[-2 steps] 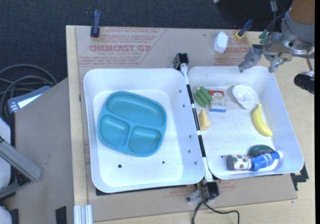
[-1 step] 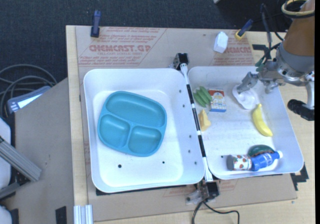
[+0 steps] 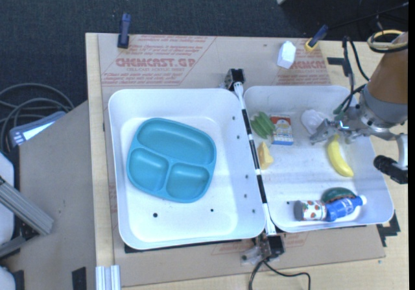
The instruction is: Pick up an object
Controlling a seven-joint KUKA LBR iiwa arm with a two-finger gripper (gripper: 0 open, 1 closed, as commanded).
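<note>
My worry was a slip: the banana (image 3: 339,158) lay just below my end effector (image 3: 328,129), its curved, smooth skin likely to roll out from a pinch made off-centre, and a clear, pale object (image 3: 312,117) sat touching or nearly touching my tip, so I might have nudged that instead. I could not tell whether my end effector was released or clenched; nothing showed between its tips. My arm reached in from the right, wrist low over the right bin (image 3: 382,181), end effector pointing left toward the bin's upper middle.
</note>
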